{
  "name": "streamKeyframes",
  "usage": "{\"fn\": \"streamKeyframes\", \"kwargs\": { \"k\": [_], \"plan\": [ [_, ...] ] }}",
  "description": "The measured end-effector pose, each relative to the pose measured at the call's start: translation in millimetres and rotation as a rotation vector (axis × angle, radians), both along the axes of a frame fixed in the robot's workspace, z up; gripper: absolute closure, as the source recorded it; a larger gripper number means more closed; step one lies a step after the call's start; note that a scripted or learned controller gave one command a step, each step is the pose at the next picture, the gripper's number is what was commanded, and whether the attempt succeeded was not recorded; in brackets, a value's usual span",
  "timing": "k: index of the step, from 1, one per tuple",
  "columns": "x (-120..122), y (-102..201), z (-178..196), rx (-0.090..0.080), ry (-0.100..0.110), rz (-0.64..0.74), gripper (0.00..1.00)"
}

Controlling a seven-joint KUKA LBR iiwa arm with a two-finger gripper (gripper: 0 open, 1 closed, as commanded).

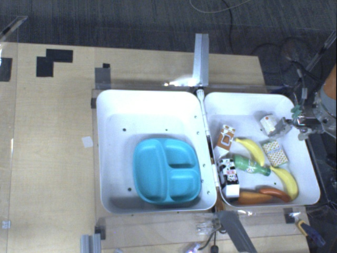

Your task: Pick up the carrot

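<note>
Jaws: we could not tell how far apart they stood; the gripper (pixel 300 121) hung at the right bin's (pixel 247 100) three-o'clock rim. We logged the carrot (pixel 251 196) at that bin's six o'clock, beside a red sausage (pixel 274 192), below the green bottle (pixel 250 165).

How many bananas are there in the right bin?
2. One banana lies near the middle of the right bin; the other banana lies nearer its front right corner, just above the carrot. More may be hidden.
</note>
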State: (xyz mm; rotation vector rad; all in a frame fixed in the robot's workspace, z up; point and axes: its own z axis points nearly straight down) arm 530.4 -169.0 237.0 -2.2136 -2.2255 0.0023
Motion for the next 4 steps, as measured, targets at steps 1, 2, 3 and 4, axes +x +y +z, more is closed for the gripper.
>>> {"fn": "streamKeyframes", "kwargs": {
  "k": [1,2,3,4],
  "plan": [
    [4.0,24.5,73.4,-0.002,-0.003,-0.034,0.0],
    [24.9,69.8,-58.0,0.0,0.002,0.02,0.0],
    [62.1,81.2,-106.6,-0.001,-0.009,0.123,0.0],
    [119.7,82.4,-97.6,-0.001,-0.004,0.174,0.0]
  ]
}}
